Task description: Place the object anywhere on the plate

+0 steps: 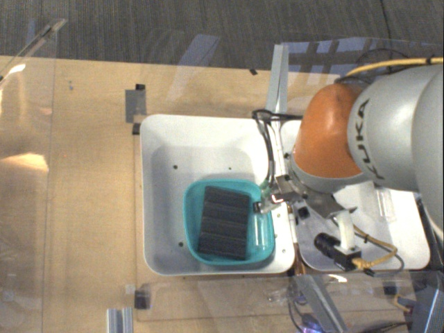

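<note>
Dark ribbed block (224, 222), your task's object, lies flat on the teal plate (193, 207), filling most of its middle and tilted slightly off the plate's edges. You see the plate resting in the left white bin (159, 179), toward its 5 o'clock corner. At the plate's 3 o'clock rim, the gripper (266, 201) sits just beside the block, under the grey arm (395, 130) with its orange band (326, 141). How its jaws stand you cannot tell. The right bin (406, 245) lies at 3 o'clock of the left one, largely covered by the arm.
</note>
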Controlling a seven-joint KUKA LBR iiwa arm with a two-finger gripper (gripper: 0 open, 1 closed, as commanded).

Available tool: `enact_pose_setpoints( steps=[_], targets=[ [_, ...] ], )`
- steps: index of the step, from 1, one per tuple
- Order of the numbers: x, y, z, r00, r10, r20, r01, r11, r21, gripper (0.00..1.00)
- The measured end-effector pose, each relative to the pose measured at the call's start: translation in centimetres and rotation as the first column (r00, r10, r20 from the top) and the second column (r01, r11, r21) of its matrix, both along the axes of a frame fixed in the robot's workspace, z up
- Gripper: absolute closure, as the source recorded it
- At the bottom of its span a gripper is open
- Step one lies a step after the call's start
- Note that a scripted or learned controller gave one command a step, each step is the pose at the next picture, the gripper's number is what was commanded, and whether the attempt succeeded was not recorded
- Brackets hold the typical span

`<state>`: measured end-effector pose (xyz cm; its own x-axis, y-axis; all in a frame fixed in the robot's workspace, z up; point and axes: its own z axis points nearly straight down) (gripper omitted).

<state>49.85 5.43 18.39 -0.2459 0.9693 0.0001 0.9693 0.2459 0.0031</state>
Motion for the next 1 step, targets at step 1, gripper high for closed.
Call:
enact_pose_setpoints(
  steps=[1],
  targets=[
    [0.01,-0.03,0.01,1.000,-0.001,0.000,0.001,1.000,0.000,0.00]
  ],
)
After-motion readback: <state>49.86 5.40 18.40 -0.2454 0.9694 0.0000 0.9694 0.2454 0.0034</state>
